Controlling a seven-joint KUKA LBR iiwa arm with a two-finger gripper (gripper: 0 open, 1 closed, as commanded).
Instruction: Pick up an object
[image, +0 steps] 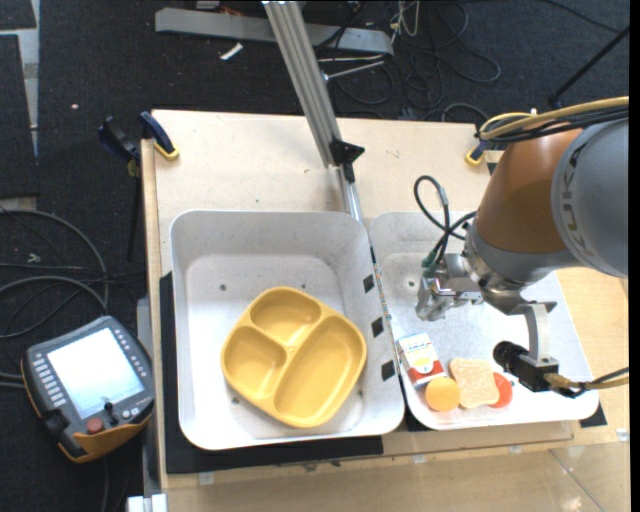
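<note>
In the right bin (570, 315), near its front edge, I see a small carton (417, 356), an orange ball (442, 394), a slice of toast (475, 382) and a red piece (505, 391) close together. The hand (434, 298) hangs over the middle of this bin, apart from them; if it is released or clenched I cannot tell. The left bin (200, 250) carries a yellow divided plate (294, 355). Both bins stand on the table (250, 160).
</note>
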